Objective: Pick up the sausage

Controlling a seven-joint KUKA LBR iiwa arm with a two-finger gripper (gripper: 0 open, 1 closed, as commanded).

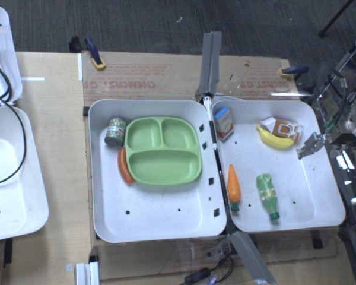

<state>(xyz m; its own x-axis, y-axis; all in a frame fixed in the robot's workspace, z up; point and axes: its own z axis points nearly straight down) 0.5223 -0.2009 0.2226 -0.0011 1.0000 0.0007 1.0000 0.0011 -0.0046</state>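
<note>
- Gripper (309, 145) hovers at the right bin's (320, 218) right edge; finger state cannot be told.
- Sausage (125, 165) lies in the left bin (154, 218), touching the plate's (163, 150) left rim.

The left bin (101, 177) bears a green divided plate (164, 150) near its middle, with a small can (115, 131) lying just beside the plate at ten o'clock. In the right bin (308, 212), a carrot (233, 186) lies by the left wall at eight o'clock, and a green bottle (267, 196) (tilted, cap toward six o'clock) lies near the middle. A banana (275, 139) sits at twelve o'clock, touching a small orange packet (285, 127). A carton (223, 122) stands at eleven o'clock.
</note>
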